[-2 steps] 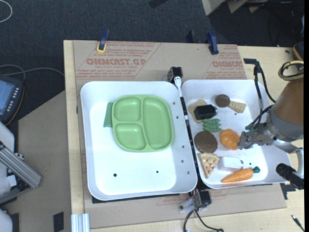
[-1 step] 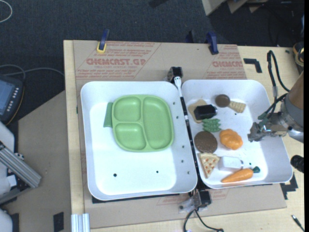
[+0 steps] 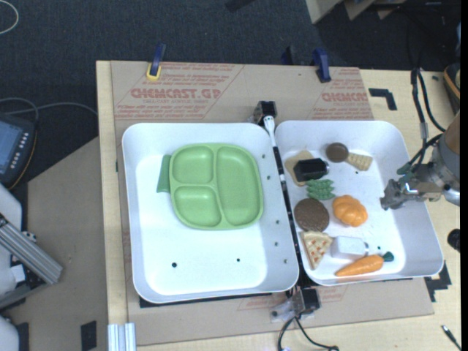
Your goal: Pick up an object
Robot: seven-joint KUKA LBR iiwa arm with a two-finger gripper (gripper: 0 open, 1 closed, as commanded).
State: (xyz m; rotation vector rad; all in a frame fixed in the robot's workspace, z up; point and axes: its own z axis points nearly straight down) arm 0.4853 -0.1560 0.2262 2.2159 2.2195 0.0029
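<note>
White shallow right bin point(image 3: 409, 196) is seen holding toy foods, with a round orange fruit point(image 3: 350, 210) near its centre. Grey two-finger gripper point(image 3: 391, 194) is positioned at three o'clock of that fruit, apart from it; finger state cannot be told.

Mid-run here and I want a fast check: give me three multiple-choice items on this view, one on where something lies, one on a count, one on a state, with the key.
1. Where does the green divided plate lie?
A. in the left bin
B. in the right bin
C. on the cardboard outside the bins

2. How many compartments does the plate have?
A. two
B. three
C. five

3. How does the carrot lie?
A. on the plate
B. standing on end against the bin wall
C. flat on the floor of the right bin, near its front edge

Key: 1 A, the plate sits inside the left bin. 2 B, two small sections and one long one show. 3 C, it lies flat beside the white block, apart from the gripper.
</note>
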